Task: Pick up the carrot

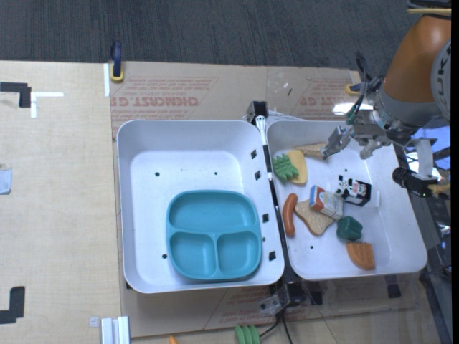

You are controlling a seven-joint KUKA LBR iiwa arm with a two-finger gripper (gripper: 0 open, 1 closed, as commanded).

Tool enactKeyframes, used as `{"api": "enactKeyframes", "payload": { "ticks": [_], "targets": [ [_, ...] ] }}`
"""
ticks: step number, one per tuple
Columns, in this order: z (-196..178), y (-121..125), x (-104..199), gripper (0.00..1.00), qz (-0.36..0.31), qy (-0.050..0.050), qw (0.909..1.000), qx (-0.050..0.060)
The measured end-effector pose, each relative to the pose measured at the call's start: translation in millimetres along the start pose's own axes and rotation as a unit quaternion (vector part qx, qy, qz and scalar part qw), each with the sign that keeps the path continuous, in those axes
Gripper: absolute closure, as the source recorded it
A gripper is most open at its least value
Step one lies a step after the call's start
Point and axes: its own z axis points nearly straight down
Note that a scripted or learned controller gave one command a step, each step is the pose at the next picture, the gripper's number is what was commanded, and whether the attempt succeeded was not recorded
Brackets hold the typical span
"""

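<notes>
Pincer (pixel 353 141) spread wide, holding nothing, carrot (pixel 361 255) well apart near front rim

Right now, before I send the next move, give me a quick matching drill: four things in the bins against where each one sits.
Things:
1. carrot
2. teal plate
3. sausage
4. gripper

Places:
A. left bin, toward its near side
B. right bin, near right corner
C. over the right bin's far side
D. right bin, along its left wall

Pairs: 1-B, 2-A, 3-D, 4-C
</notes>
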Motion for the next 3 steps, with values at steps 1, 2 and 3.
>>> {"api": "enactKeyframes", "payload": {
  "ticks": [1,2,3],
  "targets": [
    [102.5,12.3,33.6,0.0,0.073,0.0,0.9974,0.0],
    [102.5,12.2,33.4,0.0,0.073,0.0,0.9974,0.0],
    [93.7,12.4,33.0,1.0,0.073,0.0,0.9974,0.001]
  ]
}}
